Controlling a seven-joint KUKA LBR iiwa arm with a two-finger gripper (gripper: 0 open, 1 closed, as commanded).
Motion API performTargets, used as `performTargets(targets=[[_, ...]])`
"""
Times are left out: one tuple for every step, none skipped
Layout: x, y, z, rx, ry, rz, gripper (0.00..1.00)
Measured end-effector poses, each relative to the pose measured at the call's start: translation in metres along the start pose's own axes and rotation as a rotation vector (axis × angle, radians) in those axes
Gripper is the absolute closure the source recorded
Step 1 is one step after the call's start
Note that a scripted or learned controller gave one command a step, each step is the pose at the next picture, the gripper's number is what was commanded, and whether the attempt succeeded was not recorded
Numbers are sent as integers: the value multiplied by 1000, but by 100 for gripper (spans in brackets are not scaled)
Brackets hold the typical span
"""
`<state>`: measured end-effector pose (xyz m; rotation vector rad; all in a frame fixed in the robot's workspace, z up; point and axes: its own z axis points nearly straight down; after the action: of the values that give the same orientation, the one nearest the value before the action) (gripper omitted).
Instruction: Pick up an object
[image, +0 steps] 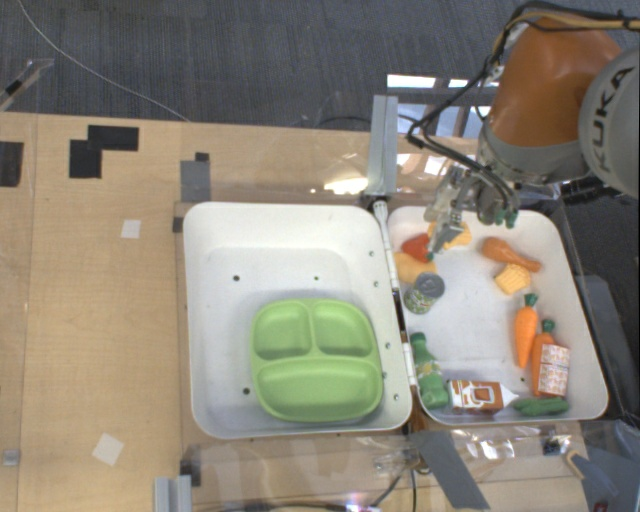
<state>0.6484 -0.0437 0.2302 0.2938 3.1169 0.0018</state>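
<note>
Camera view: gripper (447, 222) hangs over the far left corner of the right bin (578, 300), fingers apart, tips just above a yellow toy piece (456, 238), nothing clamped between them. Red piece (415, 246) and grey-green round can (426, 289) lie near. Further right: orange bread-like piece (512, 253), yellow block (512, 280), carrot (525, 335), small carton (551, 365). Left bin (215, 250) carries a green divided plate (316, 358)
</note>
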Motion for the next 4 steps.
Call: performTargets(targets=[[18, 10, 3, 0, 1, -22, 100], [15, 11, -11, -2, -10, -24, 100], [-15, 1, -43, -1, -3, 14, 100], [57, -15, -19, 1, 4, -54, 100]])
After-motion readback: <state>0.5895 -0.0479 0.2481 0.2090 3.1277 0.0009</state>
